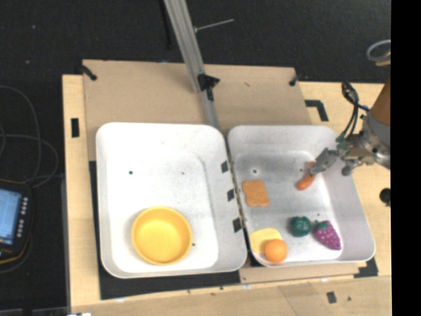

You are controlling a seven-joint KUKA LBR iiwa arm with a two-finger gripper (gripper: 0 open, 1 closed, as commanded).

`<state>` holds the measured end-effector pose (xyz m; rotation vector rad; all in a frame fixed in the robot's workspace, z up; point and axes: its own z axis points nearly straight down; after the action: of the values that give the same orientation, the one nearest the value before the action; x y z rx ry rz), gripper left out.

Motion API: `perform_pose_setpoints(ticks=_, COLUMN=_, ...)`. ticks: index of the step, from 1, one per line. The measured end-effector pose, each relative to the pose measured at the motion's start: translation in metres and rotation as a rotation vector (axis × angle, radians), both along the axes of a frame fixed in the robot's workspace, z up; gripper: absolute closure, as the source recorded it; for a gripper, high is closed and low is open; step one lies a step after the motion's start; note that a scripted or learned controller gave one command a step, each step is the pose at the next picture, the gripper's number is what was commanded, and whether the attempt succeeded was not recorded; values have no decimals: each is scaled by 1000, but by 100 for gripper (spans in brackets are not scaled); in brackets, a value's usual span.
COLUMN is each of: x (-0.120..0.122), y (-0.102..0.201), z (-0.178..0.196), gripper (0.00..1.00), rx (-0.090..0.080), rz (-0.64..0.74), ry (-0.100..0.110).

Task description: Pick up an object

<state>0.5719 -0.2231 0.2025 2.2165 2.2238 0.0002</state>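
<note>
Over the right bin [342, 196], near its right wall and toward the far half, my gripper [314, 170] reaches in from the right. My wrist and its cabling sit just outside the bin's right edge, and one grey finger [323, 158] slants down and to the left from there. Its tip is right at the upper end of a small orange carrot-like piece [305, 182], which lies on the bin floor at a tilt. I cannot tell whether my fingers are spread or closed, nor whether the piece is actually between them; from this angle the tip and the orange piece simply meet.

The other objects in the right bin are apart from me. A flat tan square, like a cracker or slice of toast [255, 192], lies near the bin's left wall, about midway between far and near. Toward the near edge sit a dark green round item [300, 226] and, just to its right, a purple bunch of grapes [327, 234]; the two are close together. At the near left corner an orange ball-shaped fruit [275, 249] rests against a pale yellow piece [262, 236] that lies just behind it.

In the left bin [158, 150], a yellow bowl [162, 234] stands upright near the near edge, well apart from everything else. A grey metal pole [187, 41] rises from the far side of the bench, between the two bins.
</note>
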Motion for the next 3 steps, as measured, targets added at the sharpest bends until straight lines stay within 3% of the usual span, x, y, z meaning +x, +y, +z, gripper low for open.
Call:
perform_pose_setpoints(ticks=1, x=0, y=0, z=0, gripper=0, rx=0, rz=1, ry=0)
perform_pose_setpoints(ticks=3, x=-4, y=2, z=-96, gripper=0, rx=0, rz=-3, ry=5)
